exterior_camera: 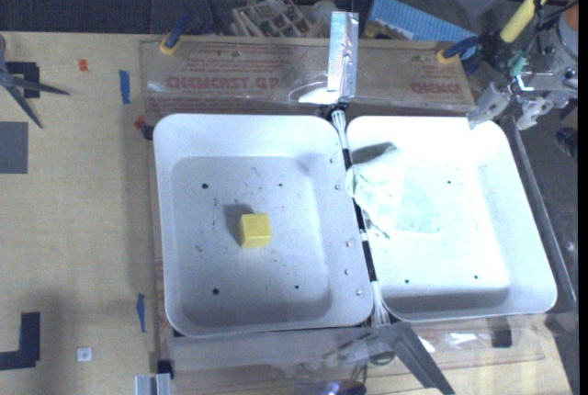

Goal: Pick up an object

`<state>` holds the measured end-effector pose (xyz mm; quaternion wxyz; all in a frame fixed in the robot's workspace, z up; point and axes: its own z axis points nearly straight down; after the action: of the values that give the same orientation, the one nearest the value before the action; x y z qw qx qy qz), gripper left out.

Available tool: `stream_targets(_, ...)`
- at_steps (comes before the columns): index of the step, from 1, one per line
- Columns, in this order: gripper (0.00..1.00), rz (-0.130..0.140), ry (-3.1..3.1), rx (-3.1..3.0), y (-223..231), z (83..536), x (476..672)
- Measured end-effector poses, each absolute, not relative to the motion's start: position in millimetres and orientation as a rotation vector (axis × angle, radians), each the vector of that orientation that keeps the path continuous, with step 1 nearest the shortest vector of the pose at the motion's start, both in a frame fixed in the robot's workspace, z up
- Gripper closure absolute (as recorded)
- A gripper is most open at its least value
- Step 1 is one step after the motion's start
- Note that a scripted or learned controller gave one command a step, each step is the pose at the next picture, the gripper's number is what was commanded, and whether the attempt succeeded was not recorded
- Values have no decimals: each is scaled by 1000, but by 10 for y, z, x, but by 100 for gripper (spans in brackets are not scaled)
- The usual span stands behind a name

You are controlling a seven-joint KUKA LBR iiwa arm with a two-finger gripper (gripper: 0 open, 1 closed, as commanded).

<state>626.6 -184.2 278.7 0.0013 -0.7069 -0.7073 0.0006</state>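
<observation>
A small yellow cube (255, 230) lies in the left bin (184, 145), a little left of its middle. In the right bin (496, 274), a pale crumpled translucent sheet (381, 191) rests against the left wall, with a dark patch at its top. My gripper (503, 105) hangs at the far right corner of the right bin, above its rim and far from the cube. Nothing shows in it.
A clear upright post (343, 53) stands behind the seam between the bins. A cardboard board (239, 76) lies along the back. Boxes, cables and a blue pad (404, 16) crowd the floor beyond the bench.
</observation>
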Motion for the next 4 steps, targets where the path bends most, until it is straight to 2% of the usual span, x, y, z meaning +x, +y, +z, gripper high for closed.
stream_targets(1, 0, 4, -1857, -2529, -1558, 1160, 6152)
stream_targets(2, 100, 5, -1855, -2530, -1569, 1239, 6156)
stream_targets(3, 100, 5, -1249, -2881, -778, 1819, 5935)
stream_targets(4, 100, 6, -955, -2993, -299, 2184, 5986)
